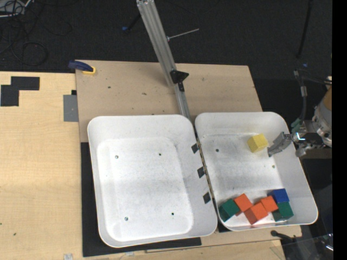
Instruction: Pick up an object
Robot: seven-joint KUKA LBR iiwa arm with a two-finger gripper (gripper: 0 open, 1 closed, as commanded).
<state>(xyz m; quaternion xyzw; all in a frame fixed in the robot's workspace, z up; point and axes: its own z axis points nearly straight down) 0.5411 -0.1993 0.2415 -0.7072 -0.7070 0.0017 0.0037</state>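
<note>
Yellow cube (258, 142) sits alone, flat, in upper part of right bin (238, 121). Orange (243, 202), green (229, 208), orange (262, 209), blue (280, 195) and dark green (283, 213) blocks clustered touching along its near wall.

the arm (325, 118) is cut off at the right edge, only its wrist showing. the gripper (282, 143) is small and blurred, its grip unreadable.
</note>
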